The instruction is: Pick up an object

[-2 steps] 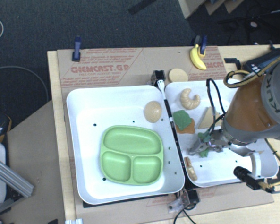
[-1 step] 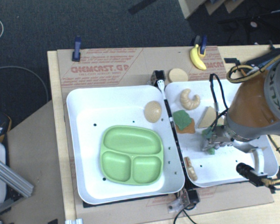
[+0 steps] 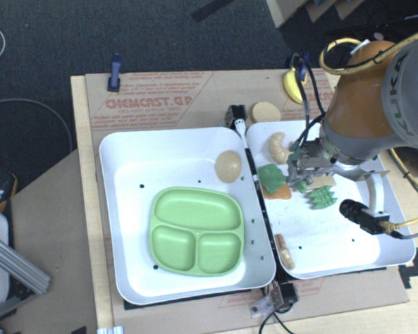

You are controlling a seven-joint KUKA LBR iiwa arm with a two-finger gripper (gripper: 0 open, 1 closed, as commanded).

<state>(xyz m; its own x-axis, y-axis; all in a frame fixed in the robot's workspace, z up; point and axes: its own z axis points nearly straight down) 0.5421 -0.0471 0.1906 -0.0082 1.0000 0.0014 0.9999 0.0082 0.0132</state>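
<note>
My gripper hangs low over the far-left part of the right bin. Just left of it lie a dark green soft piece and an orange piece beneath that. A cream curved item lies further back, near the bin's far wall. A light green ridged item rests just in front of the gripper. A small tan item sits by the bin's near-left wall. Nothing is visibly held.
The left bin holds a light green divided plate and a tan egg-shaped item near its far-right corner. Behind the bins, on the board, sit a beige round item, a yellow item and a blue clip.
</note>
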